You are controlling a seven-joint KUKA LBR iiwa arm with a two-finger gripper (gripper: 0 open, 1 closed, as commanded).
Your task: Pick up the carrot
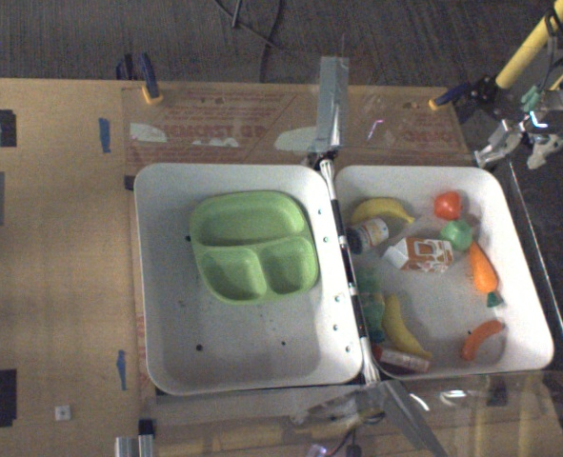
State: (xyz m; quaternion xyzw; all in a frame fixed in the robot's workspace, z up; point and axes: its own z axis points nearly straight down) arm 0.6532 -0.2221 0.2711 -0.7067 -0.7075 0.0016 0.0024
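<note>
The carrot (483, 270) is orange with a small green stub at its lower end. It lies near the right wall of the right bin (538, 346), pointing up and down, just below a green round item (456, 233). My gripper (515, 156) hangs beyond the bin's far right corner, above the bench and well away from the carrot. Its two fingers stand apart, open, with nothing between them.
The right bin also holds a red tomato (448, 204), two bananas (380, 209) (404, 328), a small carton (422, 253), a bottle (368, 234) and an orange sausage-shaped piece (481, 339). A green divided plate (254, 245) lies in the left bin (167, 350).
</note>
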